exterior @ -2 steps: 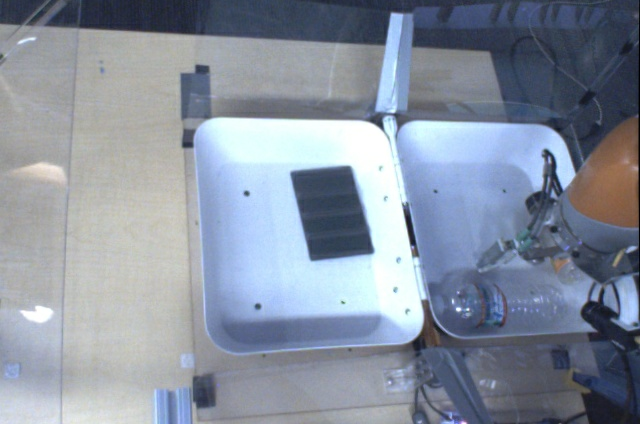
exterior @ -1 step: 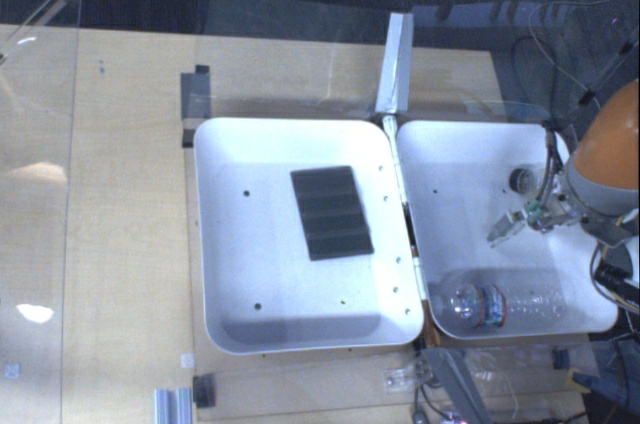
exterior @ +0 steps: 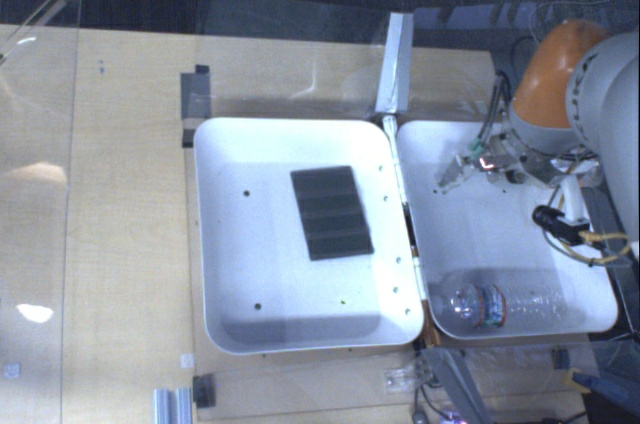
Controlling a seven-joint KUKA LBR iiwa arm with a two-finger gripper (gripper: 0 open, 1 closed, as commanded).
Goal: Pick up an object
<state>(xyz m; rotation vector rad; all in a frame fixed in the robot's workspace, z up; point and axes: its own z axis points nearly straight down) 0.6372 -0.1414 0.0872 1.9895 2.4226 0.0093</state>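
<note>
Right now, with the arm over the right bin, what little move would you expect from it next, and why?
Probably a short move toward the near edge of the right bin, then down. The gripper sits above the bin's bare far part, with nothing between its fingers, while the clear plastic bottle lies on its side along the near wall. The dark ribbed block lies in the left bin, farther off.

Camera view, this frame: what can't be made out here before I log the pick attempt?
- Tool, camera view: small and blurred over the right bin; its state is unreadable.
- Clear plastic bottle, camera view: transparent against the white bin; its outline and label text are too faint.
- Dark ridged slab in the left bin: its material and thickness are not evident from above.
</note>
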